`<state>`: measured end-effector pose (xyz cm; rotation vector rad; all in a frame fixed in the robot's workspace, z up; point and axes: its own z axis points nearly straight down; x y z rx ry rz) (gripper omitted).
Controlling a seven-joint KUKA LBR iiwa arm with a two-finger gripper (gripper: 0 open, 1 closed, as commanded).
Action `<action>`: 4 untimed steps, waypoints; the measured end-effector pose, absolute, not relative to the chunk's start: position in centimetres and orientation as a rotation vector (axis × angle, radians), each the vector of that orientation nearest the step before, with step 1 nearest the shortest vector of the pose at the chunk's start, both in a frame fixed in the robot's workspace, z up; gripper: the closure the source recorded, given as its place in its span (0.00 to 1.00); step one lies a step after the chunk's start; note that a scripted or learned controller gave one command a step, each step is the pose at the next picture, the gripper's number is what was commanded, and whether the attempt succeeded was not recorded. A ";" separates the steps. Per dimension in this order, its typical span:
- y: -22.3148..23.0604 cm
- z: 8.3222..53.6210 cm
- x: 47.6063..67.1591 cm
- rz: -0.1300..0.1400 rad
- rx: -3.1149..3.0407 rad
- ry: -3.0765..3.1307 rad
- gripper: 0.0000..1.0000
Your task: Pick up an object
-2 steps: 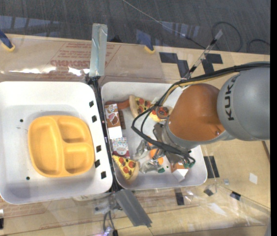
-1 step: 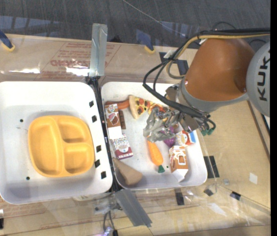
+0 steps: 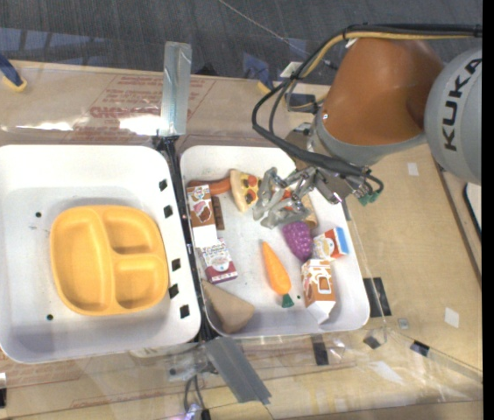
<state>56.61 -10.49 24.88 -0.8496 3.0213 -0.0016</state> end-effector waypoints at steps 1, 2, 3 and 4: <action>-10.5 24.9 56.6 -0.002 -0.848 3.022 0.00; -12.0 12.1 54.5 0.010 -0.949 3.004 0.00; -16.8 9.1 51.5 0.001 -0.965 2.991 0.00; -16.5 10.2 51.8 0.000 -0.977 2.981 1.00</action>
